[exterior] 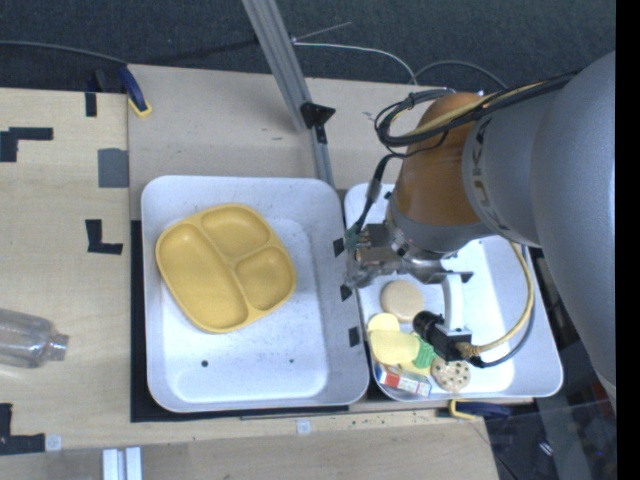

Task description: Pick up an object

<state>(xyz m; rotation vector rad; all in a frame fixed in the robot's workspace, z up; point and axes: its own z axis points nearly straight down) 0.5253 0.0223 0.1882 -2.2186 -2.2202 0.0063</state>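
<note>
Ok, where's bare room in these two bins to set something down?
Left bin: the strip between the yellow divided plate and the near rim. Right bin: a patch beside the far-right wall. Crowded: its near-left corner, where small objects cluster under the arm.

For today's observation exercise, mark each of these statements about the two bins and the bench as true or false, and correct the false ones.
1. A yellow divided plate lies in the left bin. True.
2. The yellow divided plate has four compartments. False: three compartments show.
3. The arm's gripper is over the right bin. True.
4. A clear plastic bottle stands upright inside the left bin. False: it lies on its side on the bench, left of both bins.
5. Small items, among them a round cream-coloured piece and a yellow piece, are gathered at the left side of the right bin. True.
</note>
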